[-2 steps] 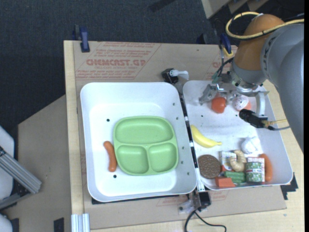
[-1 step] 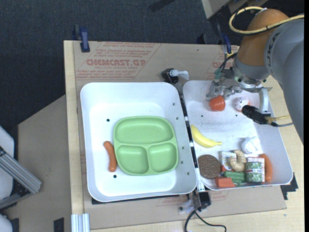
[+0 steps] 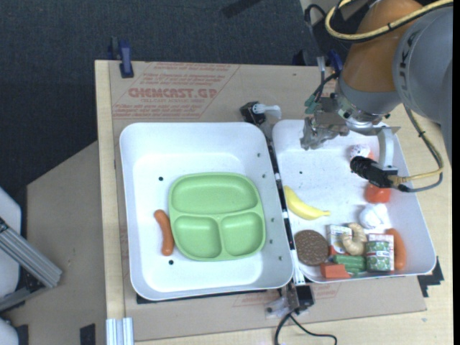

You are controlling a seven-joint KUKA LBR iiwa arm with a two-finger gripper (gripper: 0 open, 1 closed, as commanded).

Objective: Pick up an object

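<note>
So from the overhead camera: the end effector (image 3: 318, 136) hangs over the far end of the right bin (image 3: 420, 228), near its back rim. Can't tell how wide it's set, and nothing shows between its tips. The bin floor under it is bare white. All the stuff crowds the near end: banana (image 3: 305, 205) by the left wall, brown cookie (image 3: 312, 246), packaged bits (image 3: 363, 250) in the near corner. Left bin (image 3: 136, 192) has a green divided plate (image 3: 215, 215) in the middle and a sausage (image 3: 165, 231) just beside the plate's left edge, apart from the wall.
</note>
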